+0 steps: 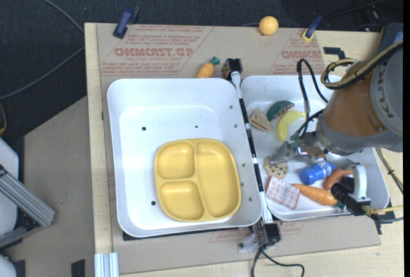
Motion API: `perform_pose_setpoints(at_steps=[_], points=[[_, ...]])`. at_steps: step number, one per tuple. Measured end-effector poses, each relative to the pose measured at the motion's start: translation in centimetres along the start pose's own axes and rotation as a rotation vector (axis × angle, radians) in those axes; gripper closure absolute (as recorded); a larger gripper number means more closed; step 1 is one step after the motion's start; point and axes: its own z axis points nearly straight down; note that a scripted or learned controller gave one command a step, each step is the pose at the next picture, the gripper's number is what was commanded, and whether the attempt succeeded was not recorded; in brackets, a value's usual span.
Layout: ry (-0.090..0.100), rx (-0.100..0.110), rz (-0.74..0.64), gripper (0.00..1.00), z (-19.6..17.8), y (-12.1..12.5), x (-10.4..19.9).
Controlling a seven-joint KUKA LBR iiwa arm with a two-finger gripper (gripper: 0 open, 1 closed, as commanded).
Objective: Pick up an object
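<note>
Camera view, from above at a slant. Arm (pixel 359 109) reaching in from the right, bent low over the right bin (pixel 378 189). Gripper (pixel 286 155) down among the toys, fingers spread, nothing between them. Cracker (pixel 277 170) just beside the fingertips; blue cylinder (pixel 315 173), carrot (pixel 314 193) and packet (pixel 282 192) nearby. Yellow tray (pixel 195 177) in the left bin (pixel 128 102).

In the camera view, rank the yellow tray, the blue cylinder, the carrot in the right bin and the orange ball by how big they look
1. yellow tray
2. carrot
3. blue cylinder
4. orange ball

The last two look close; the ball also sits farther away.
</note>
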Motion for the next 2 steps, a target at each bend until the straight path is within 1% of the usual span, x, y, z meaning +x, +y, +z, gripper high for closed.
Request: perform_pose_setpoints(at_steps=[1,2], points=[[0.000,-0.003,-0.001,0.00,0.0,6.2,1.3],[0.001,0.008,-0.001,0.00,0.2,12.9,-0.8]])
